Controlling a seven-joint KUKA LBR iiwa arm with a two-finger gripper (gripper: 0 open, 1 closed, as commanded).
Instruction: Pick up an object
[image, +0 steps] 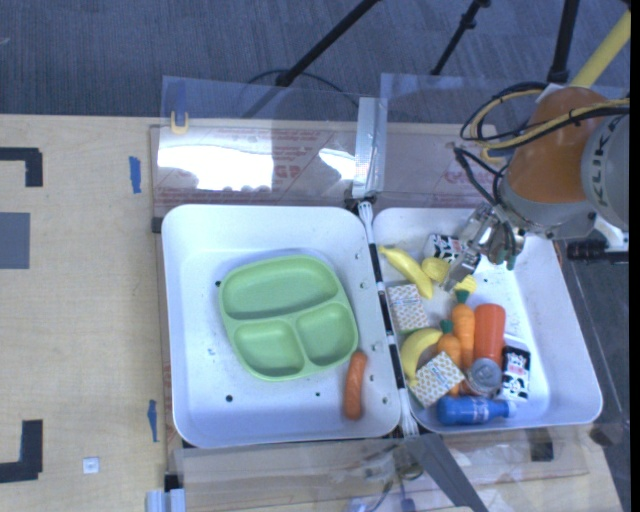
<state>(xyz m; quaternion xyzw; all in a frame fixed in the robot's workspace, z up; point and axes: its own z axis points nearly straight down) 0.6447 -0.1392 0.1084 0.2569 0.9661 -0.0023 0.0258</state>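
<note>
My gripper (468, 262) hangs low over the back of the right bin (560, 330), beneath the orange wrist band. It is right above a small yellow piece (437, 270) and beside a black-and-white carton (440, 245). A yellow banana (400, 265) lies just left of it. Nothing shows as lifted from the pile. Nearer the front lie a checkered packet (407, 305), a second banana (420, 345), an orange carrot (462, 325), a red-orange cylinder (489, 330), another checkered packet (438, 377) and a blue bottle (470, 410).
The left bin (190, 300) holds a green divided plate (290, 315) and an orange carrot-like piece (354, 385) at its front right corner. A clear plastic wall (260, 150) stands behind both bins. Cables loop above the wrist.
</note>
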